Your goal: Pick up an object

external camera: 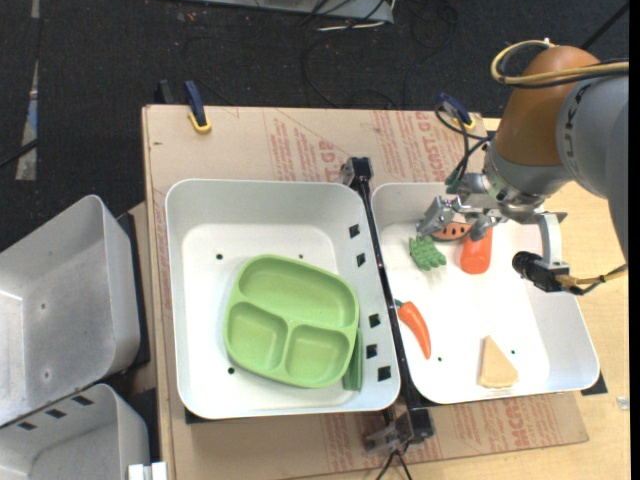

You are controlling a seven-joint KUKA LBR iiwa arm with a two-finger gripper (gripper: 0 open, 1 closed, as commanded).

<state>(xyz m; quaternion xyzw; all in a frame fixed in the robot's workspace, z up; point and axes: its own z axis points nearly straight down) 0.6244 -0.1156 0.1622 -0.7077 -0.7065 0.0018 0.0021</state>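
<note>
Gripper (pixel 455 218) sits low in the upper part of the right bin (pixel 560 368), right of centre in the frame, at the end of the grey arm (pixel 590 118) that comes in from the upper right. Whether it is open or closed, I cannot tell, because the metal parts at the tip are small and run together from this slanted view; a reddish-orange bit shows right at the tip, but I cannot say whether it is gripped or merely lying under the tool. Just beside the tip, to its lower right, stands an orange carrot-like piece (pixel 476 252), and just to its lower left lies a green broccoli floret (pixel 427 253); both are near enough to be the target. Further down the same bin lie a red chilli pepper (pixel 415 326), close to the divider between the bins, and a pale wedge of cheese or bread (pixel 496 363) near the lower edge, both well apart from the tool. The left bin (pixel 200 228) holds a green compartment plate (pixel 292 320), away from the arm. By my judgement the work is at the reach-and-grasp step, with nothing clearly lifted yet. The next move calls for closing squarely on one item among three crowded ones, then a straight lift to prove the hold.
</note>
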